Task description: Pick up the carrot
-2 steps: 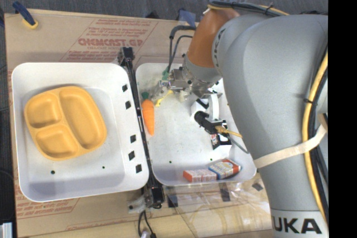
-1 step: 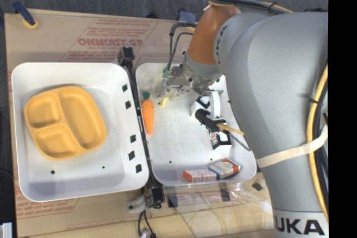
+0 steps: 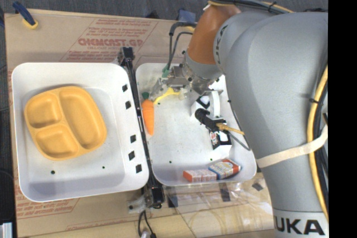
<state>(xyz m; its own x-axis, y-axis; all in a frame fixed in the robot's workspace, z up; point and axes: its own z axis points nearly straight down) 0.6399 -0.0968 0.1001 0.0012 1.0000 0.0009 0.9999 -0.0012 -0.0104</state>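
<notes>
The carrot [image 3: 148, 116] is orange with a small green top. It lies lengthwise in the right bin [image 3: 178, 159], tight against that bin's left wall, top end pointing to the far side. My gripper [image 3: 168, 84] hangs over the far left part of the same bin, just beyond and to the right of the carrot's top. The grey arm and its orange band cover the bin's far right corner. Nothing shows as held.
A yellow divided plate [image 3: 64, 121] lies in the left bin [image 3: 72, 181]. A small red, white and blue box [image 3: 212, 171] rests along the right bin's near wall. Black clips line the divider between the bins [image 3: 135, 136].
</notes>
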